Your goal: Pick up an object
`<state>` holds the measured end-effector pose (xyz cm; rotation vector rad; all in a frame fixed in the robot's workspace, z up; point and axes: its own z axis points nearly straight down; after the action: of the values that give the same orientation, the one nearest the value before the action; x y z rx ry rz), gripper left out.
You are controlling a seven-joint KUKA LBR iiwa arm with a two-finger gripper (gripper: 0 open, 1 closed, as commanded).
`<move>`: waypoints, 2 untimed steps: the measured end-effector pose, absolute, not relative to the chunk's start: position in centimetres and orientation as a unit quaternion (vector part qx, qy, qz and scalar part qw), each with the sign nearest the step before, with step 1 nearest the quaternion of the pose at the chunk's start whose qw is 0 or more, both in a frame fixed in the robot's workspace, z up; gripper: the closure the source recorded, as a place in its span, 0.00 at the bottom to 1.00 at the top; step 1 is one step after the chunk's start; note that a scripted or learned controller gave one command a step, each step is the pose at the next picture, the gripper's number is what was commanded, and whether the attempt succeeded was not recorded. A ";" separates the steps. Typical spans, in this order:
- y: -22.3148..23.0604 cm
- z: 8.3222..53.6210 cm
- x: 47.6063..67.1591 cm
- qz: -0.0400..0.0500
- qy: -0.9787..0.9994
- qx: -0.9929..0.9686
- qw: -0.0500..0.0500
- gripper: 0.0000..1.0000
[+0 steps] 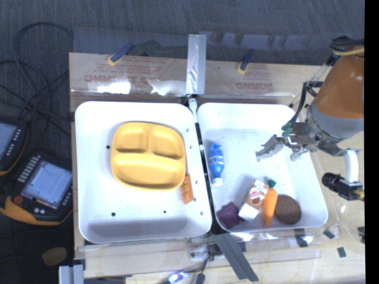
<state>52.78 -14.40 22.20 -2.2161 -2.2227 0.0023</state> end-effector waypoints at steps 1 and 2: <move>-16.8 13.2 48.5 0.000 -0.736 -0.677 0.001 0.00; -15.3 9.0 49.1 -0.005 -0.791 -0.611 -0.008 0.00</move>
<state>49.06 -15.27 9.00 -1.9299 -2.4980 -0.0157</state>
